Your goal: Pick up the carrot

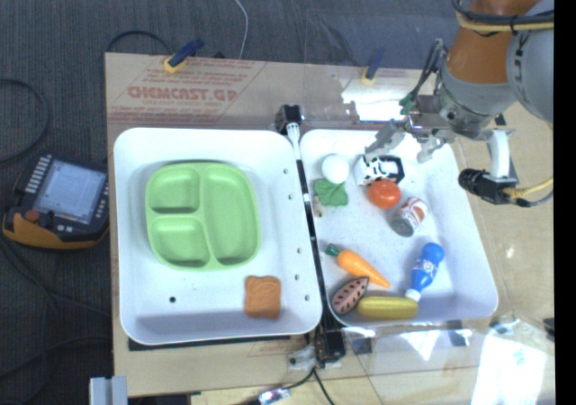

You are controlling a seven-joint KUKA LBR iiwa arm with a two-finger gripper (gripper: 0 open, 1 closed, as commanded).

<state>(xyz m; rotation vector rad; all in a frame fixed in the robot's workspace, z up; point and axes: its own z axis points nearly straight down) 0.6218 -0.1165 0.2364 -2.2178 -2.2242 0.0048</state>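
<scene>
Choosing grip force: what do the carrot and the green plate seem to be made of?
The carrot looks like moulded toy plastic: even orange colour, smooth matte skin, a stiff green top. The green plate looks like hard plastic too, with one flat colour and rounded moulded compartments. Neither can be confirmed by sight alone.

The carrot point(358, 264) is a small orange toy with a green leafy tip. It lies flat on the floor of the right bin point(468, 214), towards the near left part, close to the wall shared with the left bin. It lies at a slant, green end far-left, pointed end near-right, untouched and free.
</scene>
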